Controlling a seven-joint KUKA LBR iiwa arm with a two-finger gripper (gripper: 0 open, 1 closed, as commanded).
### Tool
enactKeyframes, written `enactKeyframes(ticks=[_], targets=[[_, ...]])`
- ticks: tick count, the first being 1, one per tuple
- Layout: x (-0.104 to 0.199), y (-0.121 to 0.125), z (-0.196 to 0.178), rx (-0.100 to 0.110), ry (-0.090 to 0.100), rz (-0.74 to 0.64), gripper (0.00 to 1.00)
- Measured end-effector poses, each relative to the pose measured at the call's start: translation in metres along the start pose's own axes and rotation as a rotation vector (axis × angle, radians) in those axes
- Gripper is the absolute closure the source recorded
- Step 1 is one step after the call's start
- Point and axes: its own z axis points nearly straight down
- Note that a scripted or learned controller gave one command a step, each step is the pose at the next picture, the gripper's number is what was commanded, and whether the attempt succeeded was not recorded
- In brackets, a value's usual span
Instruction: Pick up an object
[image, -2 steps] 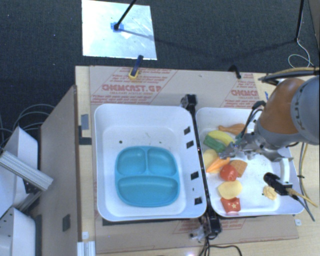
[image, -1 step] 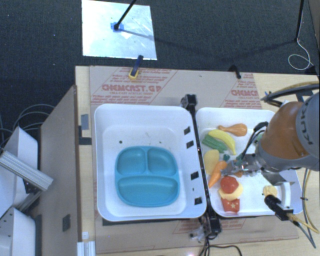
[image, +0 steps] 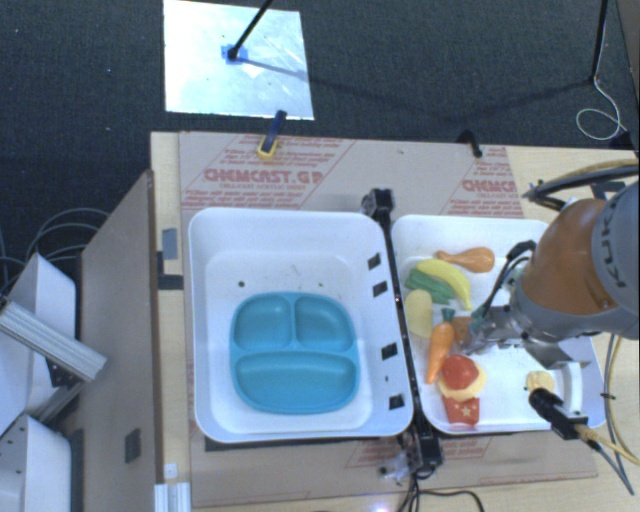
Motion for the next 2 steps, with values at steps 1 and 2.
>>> enactKeyframes(ticks=[1, 2], targets=[[0.061, 0.078, -0.09, 0.002, 0.008, -0.015, 1.0], [0.026, 0.056, 0.014, 0.003, 0.007, -0.003, 1.0]])
